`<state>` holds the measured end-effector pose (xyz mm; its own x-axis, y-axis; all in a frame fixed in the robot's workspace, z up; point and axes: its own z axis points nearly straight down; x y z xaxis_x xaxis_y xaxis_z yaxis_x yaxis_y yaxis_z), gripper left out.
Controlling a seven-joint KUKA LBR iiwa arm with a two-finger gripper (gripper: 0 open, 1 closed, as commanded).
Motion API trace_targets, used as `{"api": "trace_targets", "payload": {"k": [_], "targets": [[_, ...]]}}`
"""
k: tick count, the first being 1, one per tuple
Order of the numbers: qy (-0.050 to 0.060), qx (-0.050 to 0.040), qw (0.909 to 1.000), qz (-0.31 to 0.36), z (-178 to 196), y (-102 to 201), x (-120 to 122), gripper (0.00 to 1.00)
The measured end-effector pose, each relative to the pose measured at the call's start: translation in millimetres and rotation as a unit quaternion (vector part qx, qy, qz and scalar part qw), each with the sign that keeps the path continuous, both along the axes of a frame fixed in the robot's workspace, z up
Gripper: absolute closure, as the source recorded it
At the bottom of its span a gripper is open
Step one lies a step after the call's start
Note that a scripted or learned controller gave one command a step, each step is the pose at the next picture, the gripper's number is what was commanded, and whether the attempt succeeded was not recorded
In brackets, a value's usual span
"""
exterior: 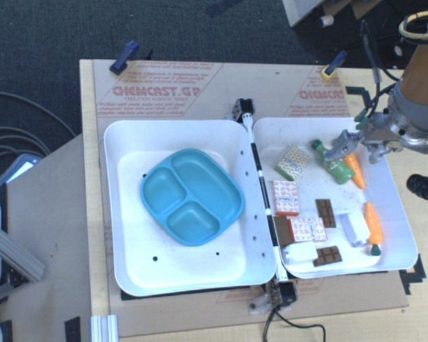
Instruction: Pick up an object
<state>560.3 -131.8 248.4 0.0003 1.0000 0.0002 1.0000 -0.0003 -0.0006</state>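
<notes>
Cardboard-topped bench, two white bins. Left bin: blue divided plate. Right bin: small blocks, then green bottle beside carrot. Gripper hung directly over bottle's upper end; grip state impossible to tell. Bottle's long axis ran diagonally, upper-left to lower-right.

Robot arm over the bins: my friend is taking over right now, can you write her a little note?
Gripper: low over the right bin, at its far side, right above the green object and an orange carrot. Whether it grips anything cannot be told.
Right bin also holds a second carrot, chocolate bars and small boxes.
Left bin holds the blue divided plate.
Done: nothing clearly lifted.
Left: grasp one object and raise it.
</notes>
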Motion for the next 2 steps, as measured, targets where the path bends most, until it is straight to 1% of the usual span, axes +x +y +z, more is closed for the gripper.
{"api": "trace_targets", "payload": {"k": [1,2], "targets": [[0.001,0.0002,1.0,0.0,-119.9,-59.0,-21.7,0.0],[0.001,0.0007,1.0,0.001,-163.4,-2.5,-52.5,0.0]]}}
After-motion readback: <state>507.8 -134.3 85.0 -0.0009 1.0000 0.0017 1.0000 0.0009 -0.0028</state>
